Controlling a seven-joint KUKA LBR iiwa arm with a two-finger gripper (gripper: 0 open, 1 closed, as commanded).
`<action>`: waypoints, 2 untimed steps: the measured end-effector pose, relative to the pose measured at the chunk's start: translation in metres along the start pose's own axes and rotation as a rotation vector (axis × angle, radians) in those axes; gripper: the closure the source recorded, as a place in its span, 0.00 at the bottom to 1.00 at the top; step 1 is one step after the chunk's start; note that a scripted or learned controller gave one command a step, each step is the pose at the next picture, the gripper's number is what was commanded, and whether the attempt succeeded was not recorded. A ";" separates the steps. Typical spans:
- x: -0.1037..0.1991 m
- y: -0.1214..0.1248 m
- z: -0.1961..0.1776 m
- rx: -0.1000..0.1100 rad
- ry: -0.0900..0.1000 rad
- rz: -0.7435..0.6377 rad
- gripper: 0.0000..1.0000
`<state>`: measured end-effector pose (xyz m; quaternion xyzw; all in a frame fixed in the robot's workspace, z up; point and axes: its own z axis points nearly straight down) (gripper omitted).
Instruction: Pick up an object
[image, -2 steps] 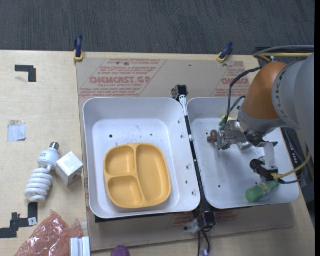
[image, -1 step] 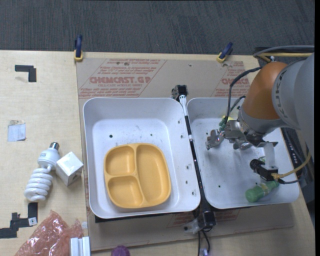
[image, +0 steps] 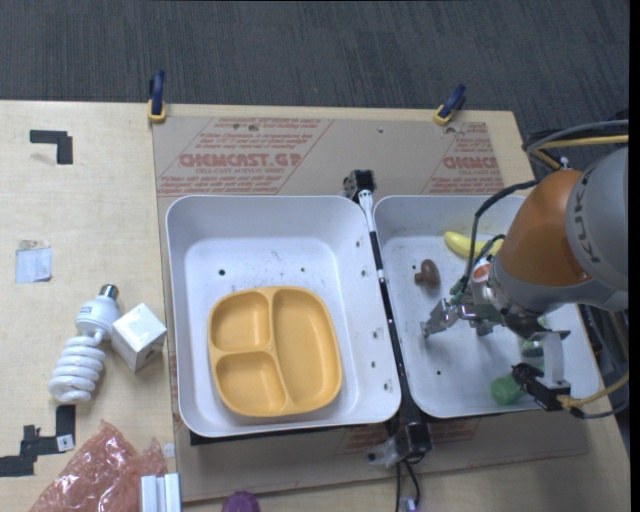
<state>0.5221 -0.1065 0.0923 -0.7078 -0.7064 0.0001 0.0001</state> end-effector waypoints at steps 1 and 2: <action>-0.001 0.001 -0.010 -0.002 -0.001 0.002 1.00; -0.108 -0.003 -0.084 -0.003 -0.002 -0.002 1.00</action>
